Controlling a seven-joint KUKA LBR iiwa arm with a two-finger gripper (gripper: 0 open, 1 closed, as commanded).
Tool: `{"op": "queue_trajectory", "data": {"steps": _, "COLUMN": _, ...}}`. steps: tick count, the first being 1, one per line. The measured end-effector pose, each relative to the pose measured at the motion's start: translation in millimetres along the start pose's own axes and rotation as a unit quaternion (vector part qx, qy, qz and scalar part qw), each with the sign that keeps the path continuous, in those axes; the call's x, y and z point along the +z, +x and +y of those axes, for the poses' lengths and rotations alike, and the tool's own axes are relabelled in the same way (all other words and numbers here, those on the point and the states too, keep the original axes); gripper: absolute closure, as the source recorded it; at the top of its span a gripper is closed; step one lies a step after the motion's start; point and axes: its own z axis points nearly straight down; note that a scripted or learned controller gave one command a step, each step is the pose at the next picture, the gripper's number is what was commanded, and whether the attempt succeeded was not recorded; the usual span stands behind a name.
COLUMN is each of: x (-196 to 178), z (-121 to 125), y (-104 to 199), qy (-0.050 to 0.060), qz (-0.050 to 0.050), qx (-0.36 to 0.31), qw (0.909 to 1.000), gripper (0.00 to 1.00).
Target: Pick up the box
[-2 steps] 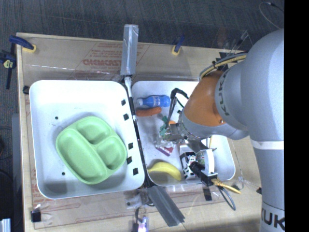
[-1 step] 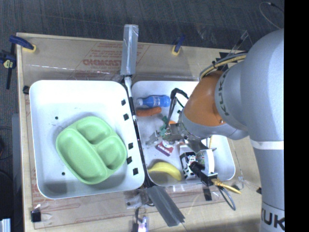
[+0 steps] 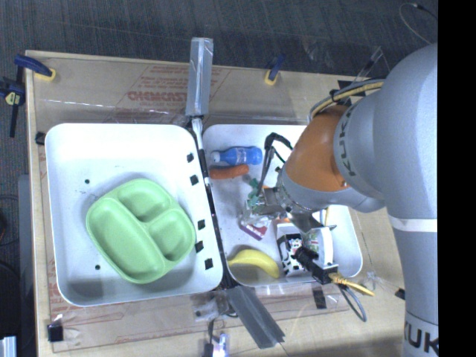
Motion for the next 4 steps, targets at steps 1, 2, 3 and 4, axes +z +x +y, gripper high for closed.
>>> {"op": "queue_trajectory", "data": {"steps": 1, "x": 0.0, "z": 0.0, "y": 0.1, "qy": 0.000, "qz": 0.000, "qx": 0.000, "qw": 1.0000, "gripper": 0.00}}
{"op": "queue_trajectory", "data": {"steps": 2, "x": 20.4, "z": 0.6, "y": -3.2, "qy": 0.001, "qz": 0.002, "qx": -0.015, "qw": 0.9999, "gripper": 0.00}}
{"op": "queue_trajectory", "data": {"steps": 3, "x": 9.7, "z": 2.0, "y": -3.7, "qy": 0.000, "qz": 0.002, "qx": -0.017, "qw": 0.9998, "gripper": 1.00}}
{"op": "queue_trajectory", "data": {"steps": 4, "x": 9.7, "z": 2.0, "y": -3.7, "qy": 0.000, "qz": 0.002, "qx": -0.018, "qw": 0.9998, "gripper": 0.00}}
